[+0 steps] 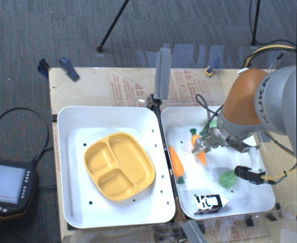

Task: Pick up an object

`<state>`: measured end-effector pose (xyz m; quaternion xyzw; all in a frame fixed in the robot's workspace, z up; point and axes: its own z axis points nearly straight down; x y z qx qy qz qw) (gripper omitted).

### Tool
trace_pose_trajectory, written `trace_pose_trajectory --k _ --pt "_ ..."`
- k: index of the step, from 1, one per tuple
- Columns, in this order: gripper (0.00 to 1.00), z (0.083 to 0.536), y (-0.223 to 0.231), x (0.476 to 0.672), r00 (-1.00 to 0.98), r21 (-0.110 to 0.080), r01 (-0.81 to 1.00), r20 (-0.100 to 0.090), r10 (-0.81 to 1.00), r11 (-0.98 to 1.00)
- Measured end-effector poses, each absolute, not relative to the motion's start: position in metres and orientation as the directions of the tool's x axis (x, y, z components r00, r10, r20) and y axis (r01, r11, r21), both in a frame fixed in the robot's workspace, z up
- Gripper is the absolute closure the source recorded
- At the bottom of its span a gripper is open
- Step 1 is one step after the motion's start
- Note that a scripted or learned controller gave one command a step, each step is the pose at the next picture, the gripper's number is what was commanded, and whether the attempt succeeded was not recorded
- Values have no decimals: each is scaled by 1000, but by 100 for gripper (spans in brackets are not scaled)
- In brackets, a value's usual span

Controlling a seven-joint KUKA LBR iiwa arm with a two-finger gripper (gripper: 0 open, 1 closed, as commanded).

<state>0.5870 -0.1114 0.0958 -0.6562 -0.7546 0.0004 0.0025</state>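
My gripper (201, 146) is low in the right bin (255, 200), at its upper middle, right over a small orange carrot (202, 158) whose green top (193, 131) pokes out on the far side. The wrist covers most of that carrot. A longer orange carrot (176, 162) lies along the bin's left wall. A green leafy piece (228, 179) rests right of centre. A black-and-white packet (208, 202) lies by the front wall.
The left bin (67, 135) holds a yellow divided plate (119, 165). A black plug on a cable (250, 174) hangs near the green piece. A grey post (162, 77) stands behind the gap between the bins. A teach pendant (6, 186) lies on the floor at left.
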Motion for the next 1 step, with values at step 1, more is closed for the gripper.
trace_pose_trajectory --k 1 --pt "100 225 -48 637 -73 13 997 1 997 73"
